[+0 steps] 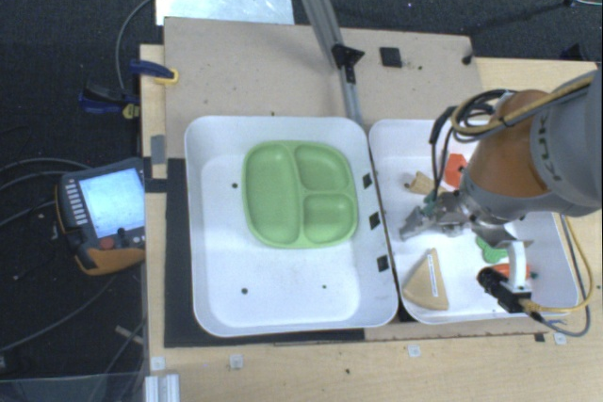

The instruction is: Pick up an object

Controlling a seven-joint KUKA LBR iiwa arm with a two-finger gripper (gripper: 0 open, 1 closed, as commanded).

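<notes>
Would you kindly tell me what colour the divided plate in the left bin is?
Light green; the divided plate shows clearly in the camera view.

My arm (556,146) presents a grey casing, a glossy orange band, and black cables looped at its eleven o'clock side.

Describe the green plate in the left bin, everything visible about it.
The green plate is pale green, looks like matte plastic, and has a rounded-square outline with three compartments: one tall section on its left, two smaller ones stacked on its right. It lies flat and upright on the floor of the left bin, toward the upper middle. Its compartments hold nothing, and it touches only the bin floor.
</notes>
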